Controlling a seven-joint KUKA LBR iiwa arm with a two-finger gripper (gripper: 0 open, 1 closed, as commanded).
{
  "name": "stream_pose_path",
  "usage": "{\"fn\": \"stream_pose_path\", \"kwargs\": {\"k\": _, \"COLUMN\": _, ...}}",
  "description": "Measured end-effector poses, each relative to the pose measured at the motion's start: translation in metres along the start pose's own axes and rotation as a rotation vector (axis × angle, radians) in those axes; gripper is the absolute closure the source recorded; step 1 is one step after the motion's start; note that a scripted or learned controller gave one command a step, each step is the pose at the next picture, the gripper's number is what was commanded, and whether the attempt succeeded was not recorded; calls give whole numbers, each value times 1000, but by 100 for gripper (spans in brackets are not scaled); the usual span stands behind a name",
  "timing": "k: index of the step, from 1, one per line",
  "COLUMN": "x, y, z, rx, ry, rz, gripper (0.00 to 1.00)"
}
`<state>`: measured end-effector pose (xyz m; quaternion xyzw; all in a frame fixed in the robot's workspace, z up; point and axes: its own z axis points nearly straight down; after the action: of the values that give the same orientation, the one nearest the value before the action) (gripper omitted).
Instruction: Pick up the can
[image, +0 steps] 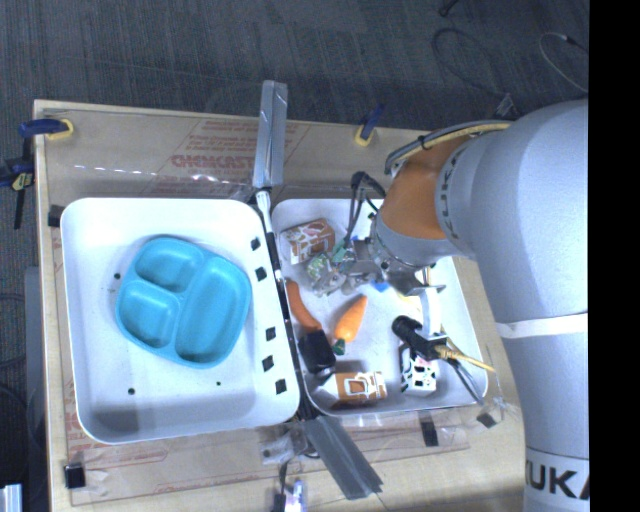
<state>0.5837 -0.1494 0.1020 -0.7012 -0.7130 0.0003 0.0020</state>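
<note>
Can (325, 268): crumpled shiny metal w/ green print, beside gripper (352, 268).

Both bins (90, 390) are showing smooth white plastic with a dull sheen. The blue tray (185, 300) in the left bin is presenting as glossy moulded plastic, catching soft highlights along its ridges. The bench (150, 140) is appearing as bare board, matt, printed with faded red lettering. The arm (520, 230) is reading as smooth painted grey casing, satin in finish, with the orange band (412, 205) looking equally smooth. The carrot (350, 318) is looking like matt orange plastic. A metal strip (268, 135) between the bins is showing a brushed grey surface.
</note>
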Motion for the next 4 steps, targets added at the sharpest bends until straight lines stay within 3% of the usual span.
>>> {"fn": "stream_pose_path", "kwargs": {"k": 1, "x": 37, "y": 23, "z": 4, "rx": -11, "ry": -24, "rz": -127, "gripper": 100}}
{"fn": "stream_pose_path", "kwargs": {"k": 2, "x": 18, "y": -56, "z": 2, "rx": -1, "ry": -3, "rz": -170, "gripper": 100}}
{"fn": "stream_pose_path", "kwargs": {"k": 3, "x": 24, "y": -103, "z": 6, "rx": -17, "ry": -14, "rz": -155, "gripper": 100}}
{"fn": "stream_pose_path", "kwargs": {"k": 4, "x": 23, "y": -103, "z": 5, "rx": -17, "ry": -16, "rz": -152, "gripper": 0}}
